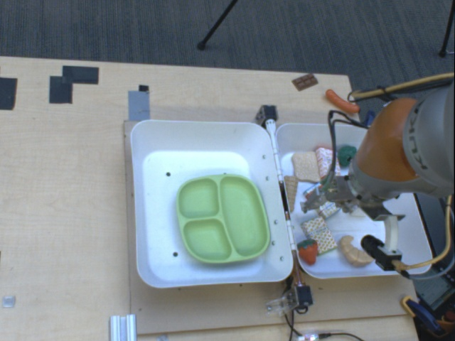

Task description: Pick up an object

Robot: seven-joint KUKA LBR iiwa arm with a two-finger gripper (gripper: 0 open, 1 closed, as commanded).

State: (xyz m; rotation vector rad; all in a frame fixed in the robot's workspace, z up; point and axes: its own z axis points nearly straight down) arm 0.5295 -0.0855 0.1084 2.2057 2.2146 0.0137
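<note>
Robot arm [398,148] reaching in from 3 o'clock, gripper [320,199] low over toy food [318,234] in right bin [419,258]; jaw state impossible to tell. At 9 o'clock, left bin [153,212] holding green divided plate [222,219].

The room is evenly and brightly lit from overhead. The left bin [142,190] glares almost pure white along its floor, and the green divided plate [224,219] in it throws only a thin soft shadow at its near edge. Right of that bin, the arm [398,148] casts a faint grey shade onto the right bin [419,240]. The small pieces there look soft and slightly smeared. Beyond the bins the dark carpet [142,13] stays dull and grainy.
</note>
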